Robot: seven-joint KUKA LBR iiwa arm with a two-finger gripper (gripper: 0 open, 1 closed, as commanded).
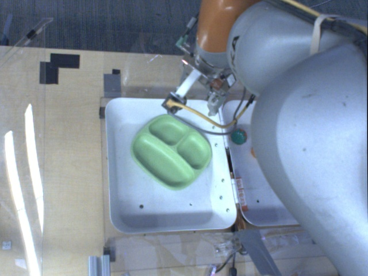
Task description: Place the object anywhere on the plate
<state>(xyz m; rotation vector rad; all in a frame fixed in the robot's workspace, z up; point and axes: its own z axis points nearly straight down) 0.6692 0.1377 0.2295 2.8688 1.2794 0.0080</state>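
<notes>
**A:** Where to look for the object?

**B:** Probably the small teal round thing [238, 135], lying in the right bin [261, 214], hard against its left wall, toward the far left corner. Not yet on the green divided plate [172, 151].

**A:** And the plate?

**B:** Sitting about mid-floor in the left bin [123, 211], a little nearer its far right corner. All three compartments bare.

**A:** The gripper?

**B:** Hanging over the far edge at the divide between the two bins, marked here as the gripper [214, 103]. Above the small teal round thing and apart from it. Open or closed: cannot tell from this slant.

**A:** What to fear?

**B:** Mostly a missed pick. So tight to the wall, little room for closing on both sides. Likely to strike the rim, or to nudge the thing and send it rolling. Round too, so apt to squirt out of a shallow pinch.

**A:** And afterwards?

**B:** Crossing the adjoining walls too low and knocking it loose. Or releasing from too high, with a bounce over the plate's shallow rim into the bin. Better to aim for a compartment, not a ridge.
</notes>
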